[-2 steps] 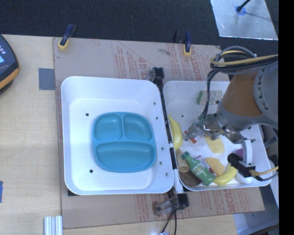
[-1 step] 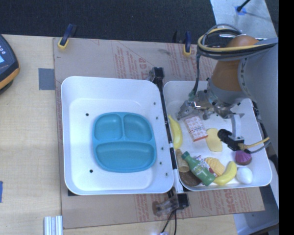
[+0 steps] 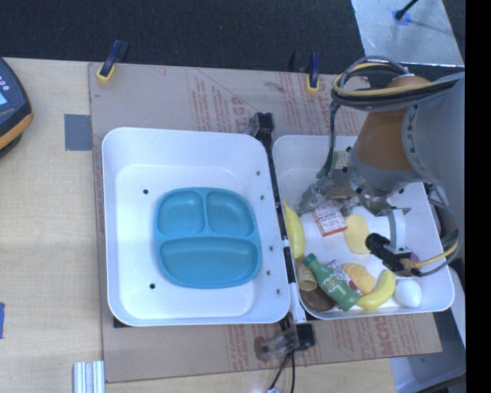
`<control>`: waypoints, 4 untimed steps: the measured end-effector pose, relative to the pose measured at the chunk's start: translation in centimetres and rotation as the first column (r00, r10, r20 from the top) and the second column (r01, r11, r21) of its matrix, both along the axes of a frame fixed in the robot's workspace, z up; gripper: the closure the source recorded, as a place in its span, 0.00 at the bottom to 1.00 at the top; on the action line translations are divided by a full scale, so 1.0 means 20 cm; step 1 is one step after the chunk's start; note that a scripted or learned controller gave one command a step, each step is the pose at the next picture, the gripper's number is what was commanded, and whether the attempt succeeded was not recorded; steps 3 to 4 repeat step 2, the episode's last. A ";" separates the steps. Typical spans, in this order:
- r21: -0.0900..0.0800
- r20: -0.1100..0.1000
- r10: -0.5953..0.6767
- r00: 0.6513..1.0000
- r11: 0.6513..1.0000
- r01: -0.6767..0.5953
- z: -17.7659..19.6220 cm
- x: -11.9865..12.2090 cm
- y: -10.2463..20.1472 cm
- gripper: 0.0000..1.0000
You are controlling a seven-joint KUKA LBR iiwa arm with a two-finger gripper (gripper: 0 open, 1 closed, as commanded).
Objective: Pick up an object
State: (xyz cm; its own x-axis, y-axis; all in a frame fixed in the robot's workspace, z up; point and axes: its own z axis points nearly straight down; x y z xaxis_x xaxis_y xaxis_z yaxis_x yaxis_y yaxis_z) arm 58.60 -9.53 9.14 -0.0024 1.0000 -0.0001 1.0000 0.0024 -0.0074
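- Small white card packet with red print (image 3: 329,220) lies in my right white bin (image 3: 295,155), near its middle, just left of a pale yellow lemon-shaped piece (image 3: 358,233).
- My gripper (image 3: 344,188) hangs just above it; the packet is toward the front-left, tilted.
- Whether the gripper is open, I cannot tell.
- A blue divided plate (image 3: 207,237) sits in the left white bin (image 3: 123,219).
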 end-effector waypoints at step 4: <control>0.004 0.011 0.008 1.000 1.000 -0.008 0.53 -0.18 0.34 1.00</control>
